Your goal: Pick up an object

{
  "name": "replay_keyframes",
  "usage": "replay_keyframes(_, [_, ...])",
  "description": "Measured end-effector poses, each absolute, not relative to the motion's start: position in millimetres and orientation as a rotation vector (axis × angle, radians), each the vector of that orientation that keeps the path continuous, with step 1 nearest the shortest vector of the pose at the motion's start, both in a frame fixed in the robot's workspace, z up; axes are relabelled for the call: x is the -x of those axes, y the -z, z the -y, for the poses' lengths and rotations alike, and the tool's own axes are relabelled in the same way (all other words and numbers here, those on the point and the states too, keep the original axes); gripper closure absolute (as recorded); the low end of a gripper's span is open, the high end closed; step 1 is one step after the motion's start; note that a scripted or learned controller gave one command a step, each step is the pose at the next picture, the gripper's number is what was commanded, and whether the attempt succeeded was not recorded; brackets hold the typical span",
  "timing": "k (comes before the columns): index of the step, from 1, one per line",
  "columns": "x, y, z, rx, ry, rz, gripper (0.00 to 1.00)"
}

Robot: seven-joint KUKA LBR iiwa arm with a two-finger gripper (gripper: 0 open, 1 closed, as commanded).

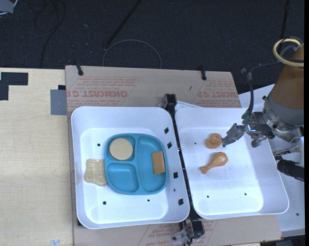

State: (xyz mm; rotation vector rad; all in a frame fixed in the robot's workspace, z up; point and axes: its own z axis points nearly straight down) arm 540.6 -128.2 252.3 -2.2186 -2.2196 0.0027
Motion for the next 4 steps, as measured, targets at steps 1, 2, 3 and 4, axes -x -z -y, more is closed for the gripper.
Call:
replay_keyframes(1, [-542.4,-188.7,131.0,2.216,-0.008,2.216,0.00])
replay_keyframes(2, [-537.7,-131.9,139.8,2.216,-0.008,2.215,0.00])
replay_keyframes(3, [-540.0,-89.4,138.0,2.220,0.007,2.219,0.00])
replay_keyframes(4, [-542.4,-104.2,138.9,2.227,0.014,2.218,1.00])
